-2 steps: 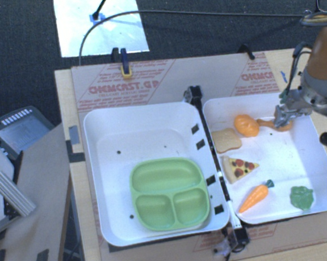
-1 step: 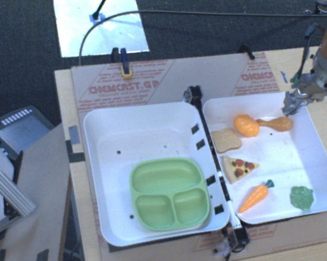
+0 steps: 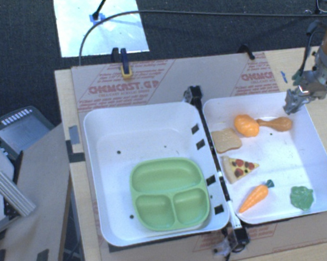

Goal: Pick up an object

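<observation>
Gripper (image 3: 295,101) at right bin (image 3: 319,154) far rim, above drumstick (image 3: 257,125) bone end; likely lining up for that pick. Grip state: cannot tell, nothing visibly held. Also in right bin: bread slice (image 3: 227,140), pizza slice (image 3: 239,167), carrot (image 3: 255,197), broccoli (image 3: 302,197). Left bin (image 3: 112,145) holds green 3-compartment tray (image 3: 169,192).

End effector (image 3: 295,101) hovers beside the drumstick (image 3: 259,124) in right bin (image 3: 322,154).
</observation>
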{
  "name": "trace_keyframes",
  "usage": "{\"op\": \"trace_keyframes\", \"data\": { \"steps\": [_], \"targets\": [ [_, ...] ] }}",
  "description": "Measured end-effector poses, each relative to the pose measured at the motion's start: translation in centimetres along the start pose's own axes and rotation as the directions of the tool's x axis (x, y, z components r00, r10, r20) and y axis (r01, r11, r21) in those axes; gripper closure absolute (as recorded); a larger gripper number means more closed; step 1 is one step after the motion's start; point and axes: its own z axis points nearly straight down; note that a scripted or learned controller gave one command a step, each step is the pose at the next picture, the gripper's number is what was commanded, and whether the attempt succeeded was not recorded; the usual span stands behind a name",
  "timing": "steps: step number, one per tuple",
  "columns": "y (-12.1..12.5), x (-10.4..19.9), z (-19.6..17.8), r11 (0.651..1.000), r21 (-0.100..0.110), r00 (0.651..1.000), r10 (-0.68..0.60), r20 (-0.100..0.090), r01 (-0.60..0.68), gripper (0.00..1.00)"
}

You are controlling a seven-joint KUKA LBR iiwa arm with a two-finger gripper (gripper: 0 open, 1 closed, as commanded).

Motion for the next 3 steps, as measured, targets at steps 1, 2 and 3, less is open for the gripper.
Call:
{"op": "trace_keyframes", "data": {
  "steps": [1,2,3],
  "targets": [
    [0.2,5.9,0.6,1.000,0.002,1.000,-0.004,-0.002,0.004,1.00],
    [1.4,11.4,1.6,1.000,0.002,1.000,-0.004,-0.003,0.004,1.00],
    [1.9,15.7,1.3,1.000,0.001,1.000,-0.003,-0.002,0.003,1.00]
  ]
}}
